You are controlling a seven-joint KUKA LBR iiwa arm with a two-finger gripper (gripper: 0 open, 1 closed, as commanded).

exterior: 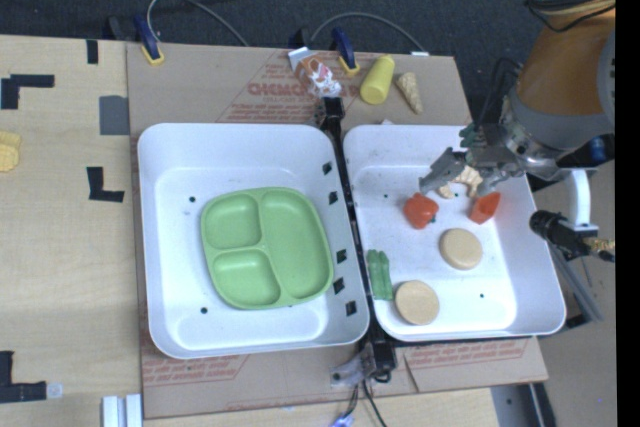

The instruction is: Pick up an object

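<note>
Crowding the right white bin (520, 310): two red plastic pieces (421, 211) and (485, 206), two tan round discs (461, 248) and (416, 302), a green strip (378, 273) at its left wall. Left of that bin, a green divided plate (266, 246). Grey two-finger gripper (462, 177) hangs over the bin's upper part, fingers spread, straddling a small cream object (468, 179).

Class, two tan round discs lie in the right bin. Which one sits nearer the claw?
The upper tan disc, just below the red pieces, is nearer the claw. The other disc lies lower, toward the bin's front-left corner.
</note>
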